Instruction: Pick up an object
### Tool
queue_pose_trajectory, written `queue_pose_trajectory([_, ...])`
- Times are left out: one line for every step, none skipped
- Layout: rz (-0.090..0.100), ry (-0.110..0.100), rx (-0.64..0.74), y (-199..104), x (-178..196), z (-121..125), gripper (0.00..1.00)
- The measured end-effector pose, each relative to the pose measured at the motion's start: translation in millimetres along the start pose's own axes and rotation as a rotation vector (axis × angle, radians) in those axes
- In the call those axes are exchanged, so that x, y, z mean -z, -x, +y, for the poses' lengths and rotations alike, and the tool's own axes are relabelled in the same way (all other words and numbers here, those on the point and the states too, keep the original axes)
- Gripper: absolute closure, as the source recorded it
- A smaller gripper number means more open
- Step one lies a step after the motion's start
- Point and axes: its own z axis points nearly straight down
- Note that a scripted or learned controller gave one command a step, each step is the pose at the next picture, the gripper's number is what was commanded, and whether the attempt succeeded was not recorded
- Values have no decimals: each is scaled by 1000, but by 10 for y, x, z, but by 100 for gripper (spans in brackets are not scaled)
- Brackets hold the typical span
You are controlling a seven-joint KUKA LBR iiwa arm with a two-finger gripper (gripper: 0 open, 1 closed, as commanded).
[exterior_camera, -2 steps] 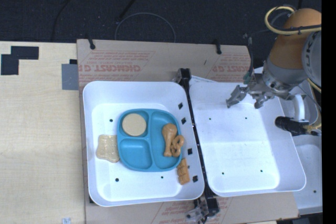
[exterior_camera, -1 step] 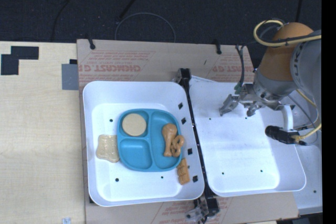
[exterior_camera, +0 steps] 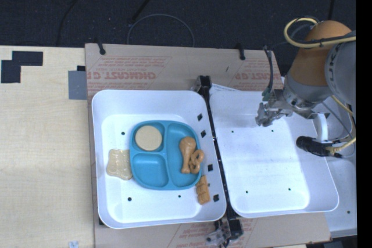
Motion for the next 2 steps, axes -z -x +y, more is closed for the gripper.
queue_pose_trajectory([-1, 7, 4, -78, 508, 62, 100])
queue_pose_trajectory([-1, 7, 4, -96, 970, -8, 100])
